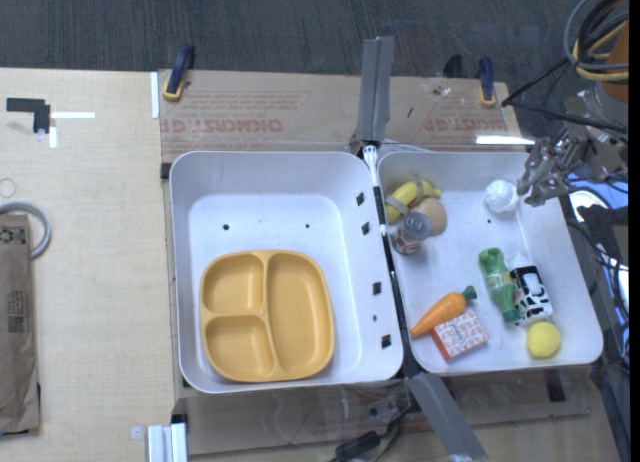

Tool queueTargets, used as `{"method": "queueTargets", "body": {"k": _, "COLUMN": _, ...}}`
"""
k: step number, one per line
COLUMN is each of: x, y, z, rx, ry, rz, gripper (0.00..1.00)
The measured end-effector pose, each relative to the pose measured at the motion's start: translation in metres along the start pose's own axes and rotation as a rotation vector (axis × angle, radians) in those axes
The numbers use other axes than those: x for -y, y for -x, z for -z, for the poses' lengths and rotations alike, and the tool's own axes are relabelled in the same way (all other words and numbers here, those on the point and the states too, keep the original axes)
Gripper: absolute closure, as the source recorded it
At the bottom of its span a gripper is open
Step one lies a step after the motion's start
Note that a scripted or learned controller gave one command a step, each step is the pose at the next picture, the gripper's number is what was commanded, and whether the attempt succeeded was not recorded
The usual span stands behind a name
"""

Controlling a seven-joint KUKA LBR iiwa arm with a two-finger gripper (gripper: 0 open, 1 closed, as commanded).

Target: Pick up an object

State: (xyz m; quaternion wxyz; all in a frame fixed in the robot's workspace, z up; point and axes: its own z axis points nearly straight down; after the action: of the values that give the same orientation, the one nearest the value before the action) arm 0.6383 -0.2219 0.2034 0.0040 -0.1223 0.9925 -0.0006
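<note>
Two white bins sit side by side. The right bin (590, 335) holds a carrot (440, 311), green bottle (495, 276), lemon (543, 340), banana (413, 193) and white ball (500, 194). The gripper (545, 172) hovers at its far right rim, just beside the ball; whether its fingers are wide or narrow cannot be told.

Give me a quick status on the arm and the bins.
Gripper over right bin's upper right rim, grip state unclear. White ball right beside it, not held. Carrot, lemon and green bottle lie untouched.

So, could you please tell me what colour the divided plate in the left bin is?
The plate is yellow-orange, seen in the camera view.
</note>
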Motion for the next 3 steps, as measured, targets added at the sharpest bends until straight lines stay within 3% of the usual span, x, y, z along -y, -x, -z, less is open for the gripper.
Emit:
{"method": "queueTargets", "body": {"k": 1, "x": -0.002, "y": -0.005, "z": -0.065, "rx": -0.002, "ry": 0.003, "rz": 0.411, "gripper": 0.00}}
{"method": "queueTargets", "body": {"k": 2, "x": -0.044, "y": -0.023, "z": -0.110, "rx": -0.002, "ry": 0.005, "rz": 0.842, "gripper": 0.00}}
{"method": "queueTargets", "body": {"k": 3, "x": -0.004, "y": -0.013, "z": 0.009, "rx": 0.001, "ry": 0.004, "rz": 1.180, "gripper": 0.00}}
